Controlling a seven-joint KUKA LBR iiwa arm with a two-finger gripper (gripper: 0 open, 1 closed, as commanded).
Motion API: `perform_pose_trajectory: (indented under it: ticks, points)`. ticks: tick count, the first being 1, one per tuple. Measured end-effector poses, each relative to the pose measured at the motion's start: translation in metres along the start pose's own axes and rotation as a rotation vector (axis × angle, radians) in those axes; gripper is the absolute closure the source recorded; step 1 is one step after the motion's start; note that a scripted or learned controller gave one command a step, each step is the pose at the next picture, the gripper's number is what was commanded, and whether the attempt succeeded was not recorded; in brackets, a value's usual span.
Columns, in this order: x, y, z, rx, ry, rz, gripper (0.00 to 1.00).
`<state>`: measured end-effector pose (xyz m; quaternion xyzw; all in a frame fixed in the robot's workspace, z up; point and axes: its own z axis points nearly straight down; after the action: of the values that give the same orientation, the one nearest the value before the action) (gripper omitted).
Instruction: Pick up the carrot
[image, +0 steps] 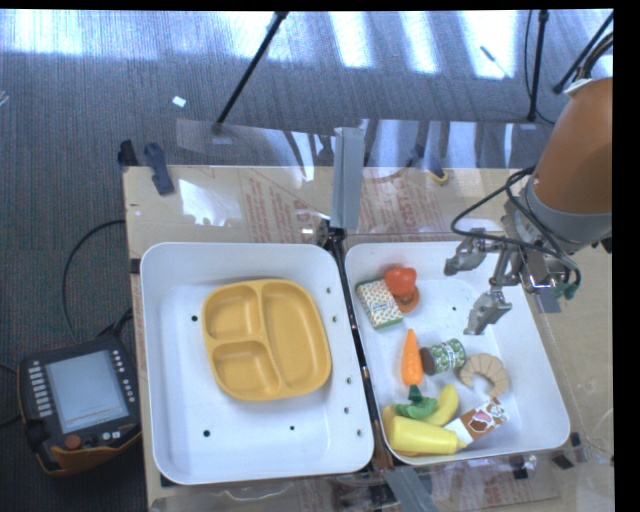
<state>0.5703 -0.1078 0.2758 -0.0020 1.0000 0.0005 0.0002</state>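
The carrot is a small orange cone lying lengthwise near the middle of the right bin, its tip pointing to the far side. My gripper hangs over the far right part of that bin, to the right of the carrot and beyond it, apart from it. Its two grey fingers stand open with nothing between them.
Around the carrot lie a green can, a croissant, a banana, a green leafy piece, a yellow bottle, a small carton, a green-white packet and a red tomato. The left bin holds a yellow divided plate.
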Motion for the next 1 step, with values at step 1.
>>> perform_pose_trajectory:
  ticks: [1]
  points:
    - [0.0504, 0.0162, 0.1867, -0.003, 0.014, -0.048, 0.00]
